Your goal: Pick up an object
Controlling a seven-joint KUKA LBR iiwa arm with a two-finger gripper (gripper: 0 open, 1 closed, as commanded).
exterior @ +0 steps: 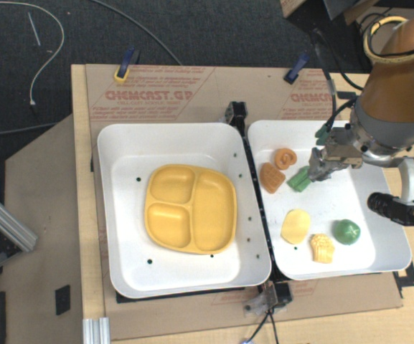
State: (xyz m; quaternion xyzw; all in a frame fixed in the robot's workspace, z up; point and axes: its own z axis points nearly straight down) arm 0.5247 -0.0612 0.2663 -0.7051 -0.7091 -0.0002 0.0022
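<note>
Claw pinching the green block, which sticks out toward its lower left

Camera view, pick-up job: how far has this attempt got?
Done: the pincer is down in the right bin, right at the green block. In hand: nothing visibly lifted; the block looks to be lying on the bin floor. Left: closing on it and raising it. The yellow corn piece and green ball lie untouched.

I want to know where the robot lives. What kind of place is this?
Probably a robot lab or workshop. A robot arm reaches over two white bins holding toy food, clamped to a plywood bench, with loose cables nearby.
</note>
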